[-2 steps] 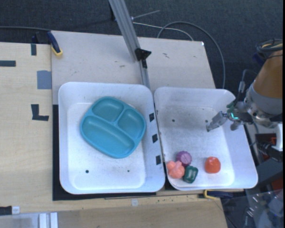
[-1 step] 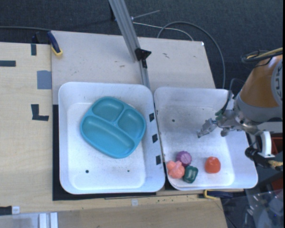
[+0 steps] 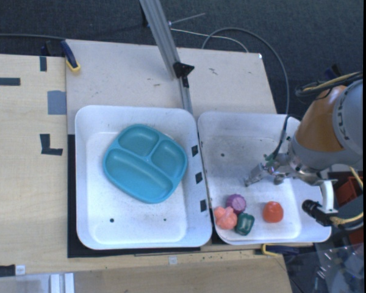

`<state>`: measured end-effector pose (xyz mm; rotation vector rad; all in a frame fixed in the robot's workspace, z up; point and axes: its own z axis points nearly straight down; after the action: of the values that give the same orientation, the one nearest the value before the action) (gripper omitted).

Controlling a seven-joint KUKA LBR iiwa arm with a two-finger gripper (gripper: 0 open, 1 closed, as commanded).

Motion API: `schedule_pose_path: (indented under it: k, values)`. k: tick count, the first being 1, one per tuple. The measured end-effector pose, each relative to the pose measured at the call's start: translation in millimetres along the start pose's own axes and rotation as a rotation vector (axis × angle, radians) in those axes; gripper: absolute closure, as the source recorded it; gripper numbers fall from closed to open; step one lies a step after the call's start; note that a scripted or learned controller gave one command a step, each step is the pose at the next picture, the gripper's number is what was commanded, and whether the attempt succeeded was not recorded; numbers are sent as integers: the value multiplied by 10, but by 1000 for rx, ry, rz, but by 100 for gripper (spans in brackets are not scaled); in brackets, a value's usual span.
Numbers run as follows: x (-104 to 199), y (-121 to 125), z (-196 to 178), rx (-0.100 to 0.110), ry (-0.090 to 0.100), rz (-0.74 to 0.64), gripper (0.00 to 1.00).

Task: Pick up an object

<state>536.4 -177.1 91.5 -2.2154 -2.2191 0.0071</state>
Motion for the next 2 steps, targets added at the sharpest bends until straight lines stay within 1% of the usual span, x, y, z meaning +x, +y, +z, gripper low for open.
schedule_pose_path:
  k: [1, 2]
  values:
    - [5, 12, -131, -4, 0, -2, 100]
    - [80, -55, -672, -10, -2, -1, 100]
